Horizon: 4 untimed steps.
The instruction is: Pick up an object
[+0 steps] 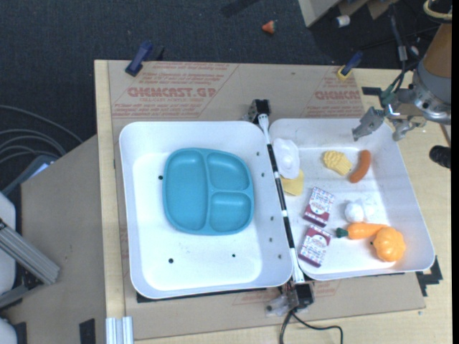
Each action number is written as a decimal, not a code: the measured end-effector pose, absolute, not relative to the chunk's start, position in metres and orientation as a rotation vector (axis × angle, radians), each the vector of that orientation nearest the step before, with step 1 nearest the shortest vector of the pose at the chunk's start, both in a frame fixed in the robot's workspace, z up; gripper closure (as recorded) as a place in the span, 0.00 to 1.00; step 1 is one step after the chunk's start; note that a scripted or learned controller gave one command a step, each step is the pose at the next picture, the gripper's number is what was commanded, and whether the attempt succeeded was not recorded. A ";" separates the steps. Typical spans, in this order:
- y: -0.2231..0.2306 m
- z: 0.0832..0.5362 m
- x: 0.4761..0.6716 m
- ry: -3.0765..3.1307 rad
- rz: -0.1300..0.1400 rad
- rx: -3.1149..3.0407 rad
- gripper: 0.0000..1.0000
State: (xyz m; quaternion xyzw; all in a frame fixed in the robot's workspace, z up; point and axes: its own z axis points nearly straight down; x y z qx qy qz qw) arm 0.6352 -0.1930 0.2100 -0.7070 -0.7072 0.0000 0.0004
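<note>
Hand (381,125) hovers over right bin's (414,192) far edge, fingers apart, holding nothing. Sausage (360,166) nearest: probably light, smooth, slippery plastic; grip across its middle.

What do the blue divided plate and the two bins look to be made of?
Blue divided plate: likely moulded plastic with a matte finish, given its uniform colour and rounded compartment ridges. Left bin and right bin: probably thin white plastic with a slight sheen, given their smooth rounded rims.
</note>
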 end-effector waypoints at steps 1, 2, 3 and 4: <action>-0.172 0.095 0.666 -2.220 0.003 -2.217 0.00; -0.166 0.085 0.666 -2.221 0.003 -2.219 0.00; -0.166 0.096 0.667 -2.223 0.002 -2.219 1.00; -0.105 0.224 0.623 -2.224 -0.002 -2.221 1.00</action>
